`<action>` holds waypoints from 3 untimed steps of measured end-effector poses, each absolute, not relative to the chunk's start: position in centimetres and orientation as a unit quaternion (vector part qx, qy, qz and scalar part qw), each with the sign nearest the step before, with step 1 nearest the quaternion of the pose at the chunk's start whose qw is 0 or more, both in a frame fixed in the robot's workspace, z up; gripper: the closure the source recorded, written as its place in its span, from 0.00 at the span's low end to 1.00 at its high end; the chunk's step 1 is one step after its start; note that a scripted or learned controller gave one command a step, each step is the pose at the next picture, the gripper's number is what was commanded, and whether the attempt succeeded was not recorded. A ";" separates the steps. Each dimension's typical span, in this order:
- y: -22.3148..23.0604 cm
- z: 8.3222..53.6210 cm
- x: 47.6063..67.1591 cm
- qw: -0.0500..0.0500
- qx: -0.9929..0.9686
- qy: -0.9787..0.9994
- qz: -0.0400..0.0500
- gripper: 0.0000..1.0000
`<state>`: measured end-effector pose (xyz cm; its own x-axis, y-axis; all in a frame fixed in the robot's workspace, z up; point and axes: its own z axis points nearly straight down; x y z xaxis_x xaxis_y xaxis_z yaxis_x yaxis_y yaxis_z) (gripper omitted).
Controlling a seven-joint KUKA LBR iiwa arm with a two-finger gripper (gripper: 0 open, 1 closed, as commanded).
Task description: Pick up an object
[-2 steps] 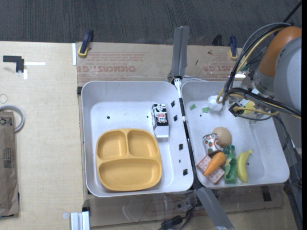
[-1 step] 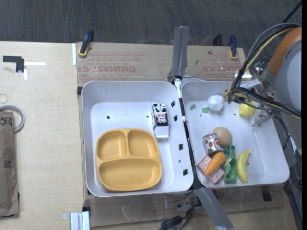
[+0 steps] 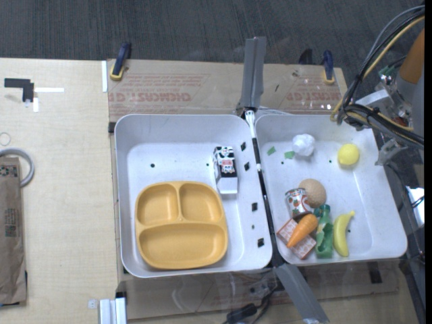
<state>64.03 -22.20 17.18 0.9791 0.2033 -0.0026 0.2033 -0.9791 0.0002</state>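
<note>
One yellow plate (image 3: 181,225), one carton (image 3: 225,169), seven items right; gripper state unclear.

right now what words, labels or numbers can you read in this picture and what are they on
"CHEMCAST GP", red print seen mirrored, on the clear sheet behind the left bin; the same print repeats behind the right bin, too faint to read.
Small carton: printed picture, text too small to read.
Can: label blurred.
Brown paper bag: small dark print, unreadable.
Flat packet: no legible text.

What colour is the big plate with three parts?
The plate is yellow-orange, seen in the camera view, in the left bin.
</note>
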 end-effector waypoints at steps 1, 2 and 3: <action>-21.7 10.0 61.8 -0.001 0.995 0.104 0.007 0.00; -21.6 9.9 65.3 -0.004 0.994 0.109 -0.004 0.00; -21.6 10.9 65.3 -0.001 0.994 0.112 -0.004 1.00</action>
<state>65.35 -21.63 10.88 0.9748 0.2230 -0.0068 0.2229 -0.9748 -0.0029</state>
